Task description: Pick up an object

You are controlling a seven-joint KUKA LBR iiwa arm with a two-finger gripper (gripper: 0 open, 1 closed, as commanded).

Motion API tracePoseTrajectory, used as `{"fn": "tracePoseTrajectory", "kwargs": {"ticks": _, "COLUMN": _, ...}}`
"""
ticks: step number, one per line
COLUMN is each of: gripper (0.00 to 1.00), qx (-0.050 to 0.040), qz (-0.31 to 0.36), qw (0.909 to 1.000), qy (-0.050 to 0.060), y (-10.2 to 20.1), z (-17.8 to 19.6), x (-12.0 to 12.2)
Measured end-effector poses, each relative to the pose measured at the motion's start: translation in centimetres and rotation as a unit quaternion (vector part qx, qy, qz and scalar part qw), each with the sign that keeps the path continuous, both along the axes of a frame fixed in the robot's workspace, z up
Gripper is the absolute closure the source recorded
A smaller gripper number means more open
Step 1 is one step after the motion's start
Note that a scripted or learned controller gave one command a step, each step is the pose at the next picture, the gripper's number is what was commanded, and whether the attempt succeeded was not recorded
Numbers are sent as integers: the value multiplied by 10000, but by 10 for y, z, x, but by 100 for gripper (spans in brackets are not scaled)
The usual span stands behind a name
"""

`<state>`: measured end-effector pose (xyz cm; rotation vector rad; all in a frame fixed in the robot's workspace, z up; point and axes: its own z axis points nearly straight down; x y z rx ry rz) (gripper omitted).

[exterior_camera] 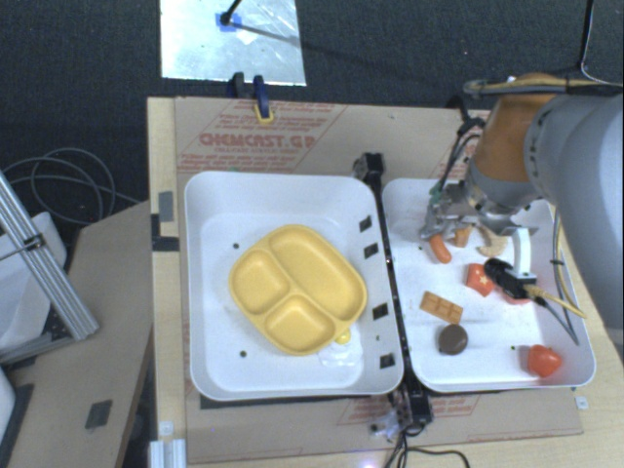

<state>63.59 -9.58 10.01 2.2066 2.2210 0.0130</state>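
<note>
Sausage (441, 250): small, light, smooth (likely slippery); take it across its middle.
Gripper (444, 220): just above it; open or closed, cannot tell.

A yellow divided plate (297, 288) lies in the left bin (210, 261). Behind the bench, a shiny sheet (232, 27), perhaps foil, rests on dark carpet (78, 66).

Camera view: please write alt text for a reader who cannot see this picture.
A grey robot arm reaches from the right, its gripper low over small toy foods in the right white bin, beside an orange sausage-like piece. The left white bin holds a yellow divided plate.
</note>
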Motion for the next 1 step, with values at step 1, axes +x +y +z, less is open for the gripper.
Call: {"fn": "tracePoseTrajectory", "kwargs": {"ticks": 1, "gripper": 100, "qx": 12, "qz": -2, "qw": 10000, "qy": 32, "y": 28, "z": 90, "x": -26}}
